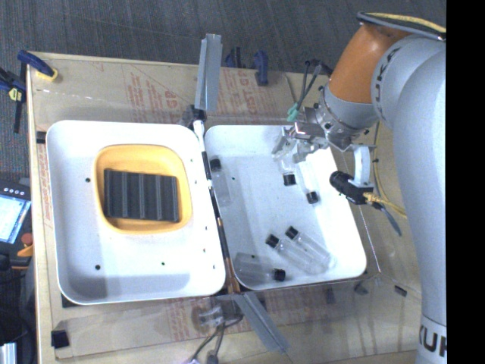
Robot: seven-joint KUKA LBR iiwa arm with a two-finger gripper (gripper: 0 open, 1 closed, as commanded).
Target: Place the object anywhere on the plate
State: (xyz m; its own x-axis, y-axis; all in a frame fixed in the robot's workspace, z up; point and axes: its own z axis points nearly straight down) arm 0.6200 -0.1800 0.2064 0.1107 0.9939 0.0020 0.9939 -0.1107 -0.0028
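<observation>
The end effector (292,154) hangs over the right bin (345,237); its opening I cannot tell.

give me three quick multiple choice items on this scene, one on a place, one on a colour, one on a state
1. Which bin holds the plate?
A. the left bin
B. the right bin
C. neither, it sits on the bench

2. What colour is the plate's rim?
A. blue
B. yellow-orange
C. green

3. Where is the gripper?
A. resting on the plate
B. over the far part of the right bin
C. over the floor beyond the bench

Key: 1 A, the plate lies inside the left bin. 2 B, a yellow-orange rim frames the plate's dark ribbed centre. 3 B, the gripper hangs above the right bin's far part, with the clear vials lying nearer the near edge.
</observation>
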